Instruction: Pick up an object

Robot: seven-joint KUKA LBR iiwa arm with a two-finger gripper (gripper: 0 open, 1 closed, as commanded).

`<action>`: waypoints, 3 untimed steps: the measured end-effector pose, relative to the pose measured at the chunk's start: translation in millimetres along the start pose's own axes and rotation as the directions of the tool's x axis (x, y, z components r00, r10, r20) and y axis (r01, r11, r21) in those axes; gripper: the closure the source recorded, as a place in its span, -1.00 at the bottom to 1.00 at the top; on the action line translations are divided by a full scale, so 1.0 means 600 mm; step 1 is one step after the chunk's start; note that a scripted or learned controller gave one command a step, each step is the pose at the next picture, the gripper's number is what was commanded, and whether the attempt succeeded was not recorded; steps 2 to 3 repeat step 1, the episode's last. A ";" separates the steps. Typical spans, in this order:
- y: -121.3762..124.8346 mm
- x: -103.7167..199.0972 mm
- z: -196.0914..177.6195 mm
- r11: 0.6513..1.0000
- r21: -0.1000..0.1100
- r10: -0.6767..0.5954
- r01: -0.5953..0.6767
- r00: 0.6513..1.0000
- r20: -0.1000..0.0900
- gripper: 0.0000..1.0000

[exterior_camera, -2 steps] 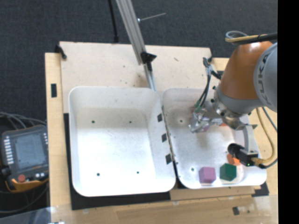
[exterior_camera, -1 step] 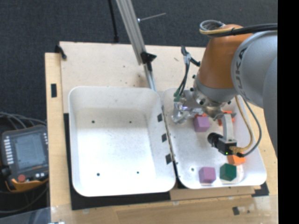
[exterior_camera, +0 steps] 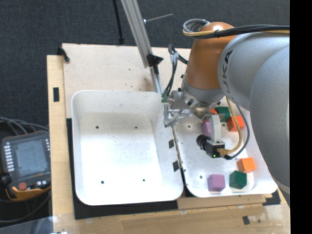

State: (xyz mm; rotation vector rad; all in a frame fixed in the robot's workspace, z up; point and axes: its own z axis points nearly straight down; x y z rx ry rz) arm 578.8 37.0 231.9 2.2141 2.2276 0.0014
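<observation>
My gripper (exterior_camera: 170, 115) hangs below the orange wrist band, over the far left part of the right bin (exterior_camera: 194, 178), close to the wall shared with the left bin (exterior_camera: 117, 150). Nothing shows held under it. Loose blocks lie in the right bin. A purple block (exterior_camera: 216, 182), a dark green block (exterior_camera: 238, 179) and an orange block (exterior_camera: 246, 165) sit near its front edge. A green block (exterior_camera: 223, 113), a red-orange block (exterior_camera: 234, 123) and a pink block (exterior_camera: 207, 128) lie just right of the gripper, partly hidden by the arm.
A slanted aluminium rail (exterior_camera: 138, 30) rises behind the bins, ending close to the gripper. The grey arm covers the right bin's far right. A teach pendant (exterior_camera: 27, 160) rests off the bench at the left.
</observation>
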 end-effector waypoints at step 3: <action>0.047 0.080 -0.016 1.000 -0.002 -0.002 0.002 1.000 -0.002 1.00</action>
